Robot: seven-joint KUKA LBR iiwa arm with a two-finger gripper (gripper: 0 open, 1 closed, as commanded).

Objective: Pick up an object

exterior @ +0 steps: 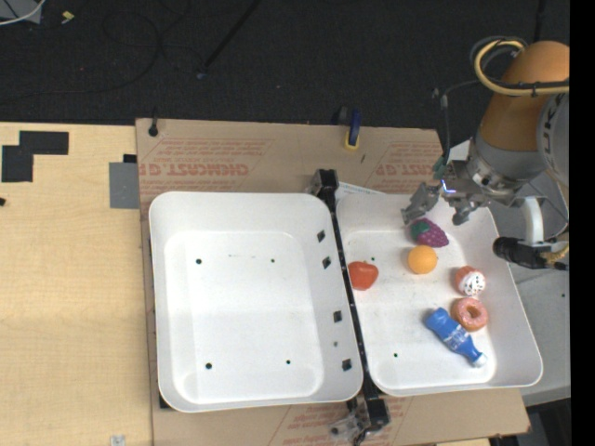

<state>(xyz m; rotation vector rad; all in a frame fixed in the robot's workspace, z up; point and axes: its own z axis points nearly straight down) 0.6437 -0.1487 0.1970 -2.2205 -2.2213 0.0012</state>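
The arm reaches in from the right, its orange band (530, 86) high above the far corner of the right bin (521, 365). The gripper (441, 207) hangs over that bin's far end, and its two fingers (416, 204) stand spread wide, one toward the left and one toward the right, with nothing between them.

Just below the gap between the fingers lies a purple object (430, 233) with a bit of green at its top. It rests on the bin floor, very near the fingertips; whether they touch it cannot be told from this slant.

Just in front of the purple object sits an orange ball (422, 261). To its left, close to the wall that divides the two bins, lies a red-orange object (362, 275). To the right of the ball sits a small white object with red spots (471, 282), and just in front of it a pinkish ring (472, 315), shaped like a doughnut. A blue object (453, 334) lies slantwise beside the ring, touching or nearly touching it, its lighter end pointing toward the bin's near right corner.

The left bin (167, 249) stands beside the right one, their walls meeting at a row of black clips (337, 316). Both bins rest on a sheet of brown cardboard (232, 161) laid on the bench (65, 277).
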